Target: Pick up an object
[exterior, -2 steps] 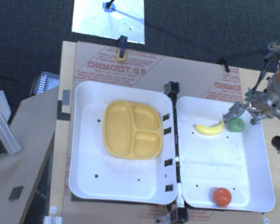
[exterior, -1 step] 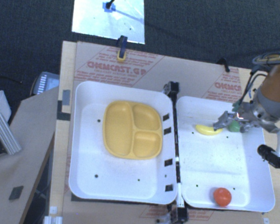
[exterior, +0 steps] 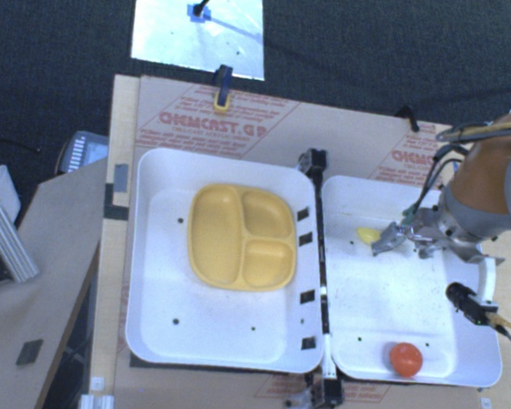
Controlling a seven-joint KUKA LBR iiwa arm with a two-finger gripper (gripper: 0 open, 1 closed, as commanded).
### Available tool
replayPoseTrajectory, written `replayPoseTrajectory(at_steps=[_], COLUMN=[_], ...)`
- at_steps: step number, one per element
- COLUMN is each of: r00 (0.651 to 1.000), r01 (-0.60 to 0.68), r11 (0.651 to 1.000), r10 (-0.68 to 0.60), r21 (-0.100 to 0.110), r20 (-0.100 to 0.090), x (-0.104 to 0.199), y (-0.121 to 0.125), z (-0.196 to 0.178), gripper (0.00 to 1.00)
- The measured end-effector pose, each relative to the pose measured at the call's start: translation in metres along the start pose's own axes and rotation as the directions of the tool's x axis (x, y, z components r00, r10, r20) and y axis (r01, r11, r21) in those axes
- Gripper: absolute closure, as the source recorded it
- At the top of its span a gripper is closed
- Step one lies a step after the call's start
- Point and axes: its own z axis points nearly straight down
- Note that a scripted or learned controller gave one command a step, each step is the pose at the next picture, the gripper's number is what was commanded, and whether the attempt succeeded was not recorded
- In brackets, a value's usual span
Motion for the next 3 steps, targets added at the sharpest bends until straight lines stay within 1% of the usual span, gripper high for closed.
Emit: replayPoseTrajectory(at_steps=[1,2,3], r00=[1.0,1.0,1.0], r01=[0.0,-0.001,0.001], r11=[1.0,1.0,1.0], r10=[0.0,0.001,-0.001], r21=[-0.002,-0.006,-0.009], r20=[0.0,0.002,0.002], x=[0.0,0.0,0.0], y=[0.001,0.002,-0.001], z=[0.033,0.021,-0.043], gripper=[0.0,1.0,1.0])
